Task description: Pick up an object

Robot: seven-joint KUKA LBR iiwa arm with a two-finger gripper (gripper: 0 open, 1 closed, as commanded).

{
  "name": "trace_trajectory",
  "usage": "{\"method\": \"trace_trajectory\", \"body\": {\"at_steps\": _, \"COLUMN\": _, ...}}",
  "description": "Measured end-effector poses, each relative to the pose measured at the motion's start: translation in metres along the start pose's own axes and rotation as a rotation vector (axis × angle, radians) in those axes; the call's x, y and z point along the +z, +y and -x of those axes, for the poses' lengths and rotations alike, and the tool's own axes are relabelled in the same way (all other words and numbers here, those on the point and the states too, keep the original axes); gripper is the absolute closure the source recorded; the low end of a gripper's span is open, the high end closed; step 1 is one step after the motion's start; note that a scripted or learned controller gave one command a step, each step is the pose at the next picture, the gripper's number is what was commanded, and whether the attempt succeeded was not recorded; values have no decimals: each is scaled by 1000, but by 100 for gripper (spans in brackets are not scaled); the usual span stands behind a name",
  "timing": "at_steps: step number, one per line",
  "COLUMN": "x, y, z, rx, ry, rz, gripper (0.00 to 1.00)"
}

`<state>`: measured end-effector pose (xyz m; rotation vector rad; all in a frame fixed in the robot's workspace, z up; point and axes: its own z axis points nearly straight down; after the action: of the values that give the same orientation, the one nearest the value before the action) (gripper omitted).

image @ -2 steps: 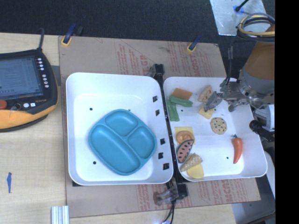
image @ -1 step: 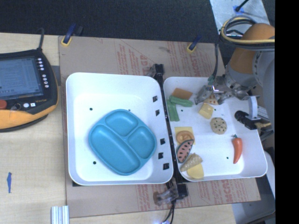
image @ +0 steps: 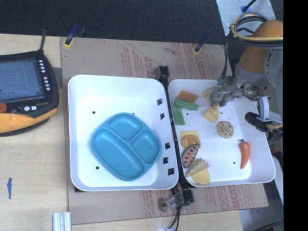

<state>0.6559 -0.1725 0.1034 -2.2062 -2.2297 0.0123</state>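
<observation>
The right bin (image: 260, 174) holds several toy foods. A yellow cheese wedge (image: 211, 114) lies near its upper middle, with a round cookie (image: 224, 129) just below it. Green beans (image: 184, 107) and an orange-brown slab (image: 187, 96) sit at the upper left, and a red chili pepper (image: 244, 154) lies at the right. A watermelon slice (image: 190, 154) and yellow pieces (image: 199, 173) lie at the lower left. My gripper (image: 219, 99) hangs low over the bin's upper part, directly above the cheese wedge and beside a small tan piece (image: 208, 93). Nothing is visibly held.
The left bin (image: 82, 88) carries a blue divided plate (image: 126, 146). A teach pendant (image: 24, 88) lies on the bench at far left. The arm's grey and orange body (image: 260, 47) stands over the right bin's upper right corner. Clamps (image: 163, 72) join the bins.
</observation>
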Motion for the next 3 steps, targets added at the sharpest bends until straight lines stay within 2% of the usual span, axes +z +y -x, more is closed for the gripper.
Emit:
{"method": "trace_trajectory", "body": {"at_steps": 1, "x": 7, "y": -106, "z": -15, "rx": 9, "ry": -1, "rz": 17, "gripper": 100}}
{"method": "trace_trajectory", "body": {"at_steps": 2, "x": 8, "y": -104, "z": -14, "rx": 8, "ry": -3, "rz": 16, "gripper": 0}}
{"method": "trace_trajectory", "body": {"at_steps": 3, "x": 8, "y": -44, "z": -76, "rx": -1, "ry": 1, "rz": 16, "gripper": 0}}
